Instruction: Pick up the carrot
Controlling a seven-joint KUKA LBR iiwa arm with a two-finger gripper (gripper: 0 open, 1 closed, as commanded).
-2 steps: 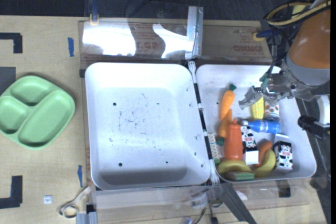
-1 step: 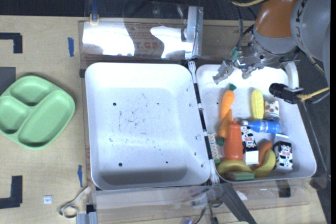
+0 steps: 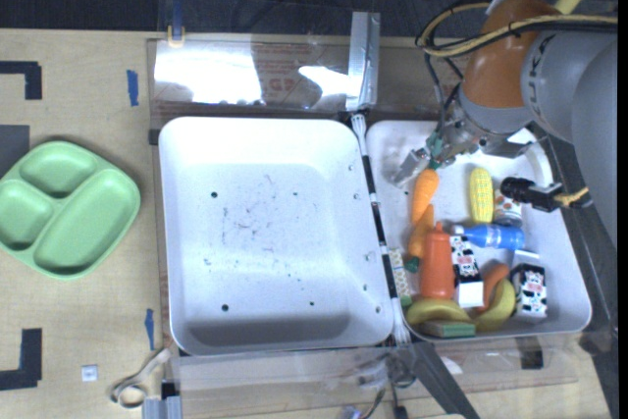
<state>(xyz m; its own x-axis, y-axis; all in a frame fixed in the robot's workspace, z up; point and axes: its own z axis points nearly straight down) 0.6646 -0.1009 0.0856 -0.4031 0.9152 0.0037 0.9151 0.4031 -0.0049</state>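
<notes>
step: closing in on the slim orange plastic carrot [image 3: 423, 193] | carrot: upper left of the right shallow white bin [image 3: 579, 304], leafy end up, lower end against an orange bottle [image 3: 437, 262] | my tool [image 3: 444, 149]: just above the carrot's top; spread or pinched, I cannot tell | advice: I'd grip mid-body across its width, clear of the yellow corn cob [image 3: 480, 194], then lift straight.

One fixed camera looks down at a slant on both white bins [image 3: 260, 137]

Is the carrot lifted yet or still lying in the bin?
Still in the right bin. The carrot lies flat among the other toys, its top end just below the hand, not visibly gripped.
</notes>
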